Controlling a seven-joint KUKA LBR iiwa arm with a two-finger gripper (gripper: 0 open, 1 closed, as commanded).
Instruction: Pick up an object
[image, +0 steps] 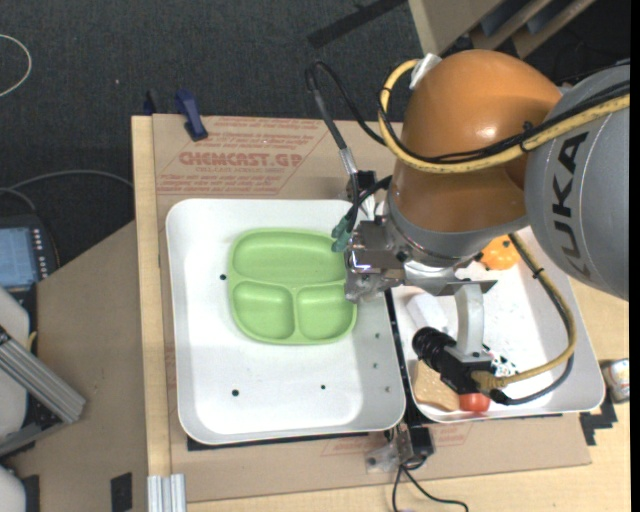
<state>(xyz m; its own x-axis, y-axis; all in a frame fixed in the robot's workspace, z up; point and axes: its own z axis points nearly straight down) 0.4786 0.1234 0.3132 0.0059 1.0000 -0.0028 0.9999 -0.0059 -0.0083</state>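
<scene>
A light green divided plate (288, 285) lies in the left bin (200, 350), towards its upper right part. My gripper (358, 272) hangs at the plate's right rim, close to the wall between the two bins. The wrist and the big orange-banded arm cover it from above, so whether anything is in its grasp is hidden. In the right bin (560, 340) an orange object (499, 253) peeks out from under the arm at the top. A small red object (475, 402) rests on a tan flat piece (430, 392) at the bin's front left corner.
A tiny black-and-white object (505, 368) lies near the front of the right bin. Both bins stand on a brown cardboard sheet (250, 150) with red lettering. A blue clip (190, 113) sits at the sheet's far left edge. The arm hides most of the right bin.
</scene>
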